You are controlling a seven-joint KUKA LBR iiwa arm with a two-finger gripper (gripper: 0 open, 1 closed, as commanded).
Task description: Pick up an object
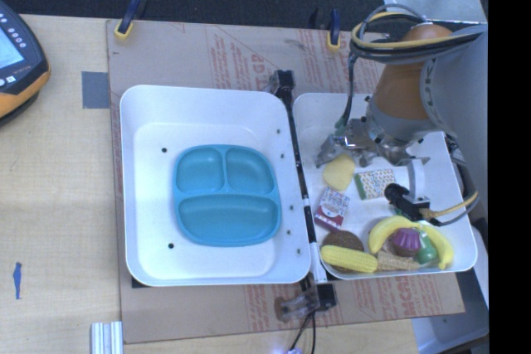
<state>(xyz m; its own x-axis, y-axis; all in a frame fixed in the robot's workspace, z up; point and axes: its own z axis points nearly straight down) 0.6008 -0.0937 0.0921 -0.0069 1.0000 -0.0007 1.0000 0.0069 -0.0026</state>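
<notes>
Right bin [465,240], upper half: tool [355,147] hangs over a pale yellow lemon-like toy [338,173]; its opening cannot be told. Toy probably light, hard, smooth plastic, likely to slip; grip across its rounded middle.

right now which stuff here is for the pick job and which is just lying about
For the job:
- pincer over the right bin
- yellow lemon-like piece
- corn cob
- banana
- purple toy
- small red packet
- printed card

Lying about:
- blue divided plate in the left bin
- yellow clamps
- orange-edged pendant
</notes>
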